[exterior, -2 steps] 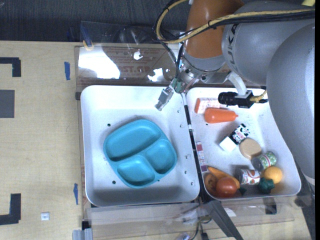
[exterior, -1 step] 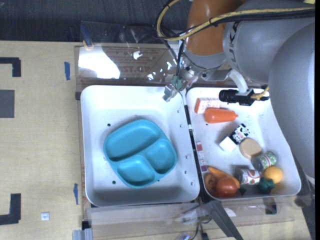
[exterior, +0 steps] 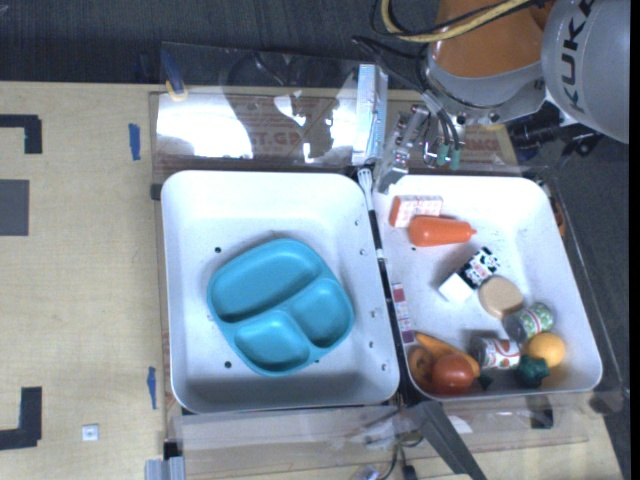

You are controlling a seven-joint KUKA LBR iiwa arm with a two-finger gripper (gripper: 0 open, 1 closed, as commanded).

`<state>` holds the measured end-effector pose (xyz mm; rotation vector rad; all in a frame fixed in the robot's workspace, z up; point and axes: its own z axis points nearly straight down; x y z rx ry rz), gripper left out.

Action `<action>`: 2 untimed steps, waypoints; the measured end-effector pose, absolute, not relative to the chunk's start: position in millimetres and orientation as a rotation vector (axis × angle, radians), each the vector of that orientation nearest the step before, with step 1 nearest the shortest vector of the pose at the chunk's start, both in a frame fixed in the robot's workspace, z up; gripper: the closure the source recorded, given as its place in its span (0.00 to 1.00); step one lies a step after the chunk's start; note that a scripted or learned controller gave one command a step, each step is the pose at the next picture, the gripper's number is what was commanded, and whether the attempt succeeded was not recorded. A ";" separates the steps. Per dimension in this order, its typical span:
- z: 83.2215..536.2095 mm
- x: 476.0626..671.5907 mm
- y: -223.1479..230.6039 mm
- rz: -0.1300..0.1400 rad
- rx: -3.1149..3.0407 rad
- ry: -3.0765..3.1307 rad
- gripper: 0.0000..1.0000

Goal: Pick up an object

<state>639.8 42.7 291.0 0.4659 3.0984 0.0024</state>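
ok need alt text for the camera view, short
A grey and orange robot arm's pincer hangs above the back edge of the right white bin, which holds toy food including an orange carrot, a red tomato and a small white carton. The left white bin holds a blue divided plate.

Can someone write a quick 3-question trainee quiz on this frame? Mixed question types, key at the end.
1. True or false: the blue divided plate lies in the left bin.
2. Which item lies nearest the gripper? A) yellow fruit B) orange carrot C) red tomato
3. Fill in: the toys in the right bin crowd mostly toward its ______ edge, as seen in the camera view.

Key: 1 true. 2 B. 3 bottom.
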 end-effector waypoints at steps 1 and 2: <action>309.8 630.5 -18.8 0.000 -0.056 3.133 1.00; 318.9 633.5 -17.6 0.003 -0.055 3.126 1.00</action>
